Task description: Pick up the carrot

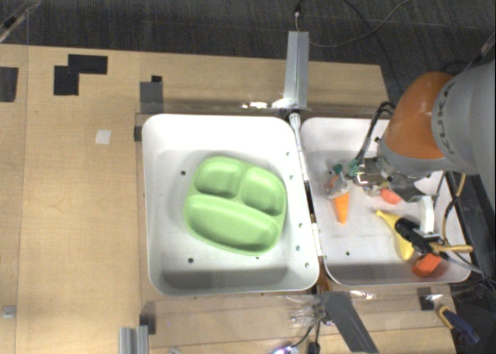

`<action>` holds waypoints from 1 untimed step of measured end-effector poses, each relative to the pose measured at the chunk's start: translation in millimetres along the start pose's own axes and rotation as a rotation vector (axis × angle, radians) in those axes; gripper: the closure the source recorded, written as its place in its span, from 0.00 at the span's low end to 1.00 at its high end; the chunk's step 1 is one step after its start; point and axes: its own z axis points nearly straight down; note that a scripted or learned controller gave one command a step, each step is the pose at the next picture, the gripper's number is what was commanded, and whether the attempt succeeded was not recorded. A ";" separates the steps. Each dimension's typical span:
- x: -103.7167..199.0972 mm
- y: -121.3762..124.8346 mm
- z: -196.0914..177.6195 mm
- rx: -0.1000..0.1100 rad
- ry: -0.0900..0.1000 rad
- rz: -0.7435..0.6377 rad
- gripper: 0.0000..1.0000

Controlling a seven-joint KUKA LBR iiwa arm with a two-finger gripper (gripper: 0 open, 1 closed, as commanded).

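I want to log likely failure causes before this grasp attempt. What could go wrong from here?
1. The carrot is small and tapered, so it may slip out as the gripper closes.
2. It lies near the right bin's left wall, so a finger could hit that wall.
3. The banana and other small items nearby could get knocked.

- Green divided tray (234,204) lying in left white bin (167,267).
- Yellow banana (397,236) and orange-red item (425,265) at right bin's (349,263) four o'clock.
- Wooden counter (70,213).
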 end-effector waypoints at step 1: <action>1.6 3.2 -12.6 -0.008 0.001 -0.002 1.00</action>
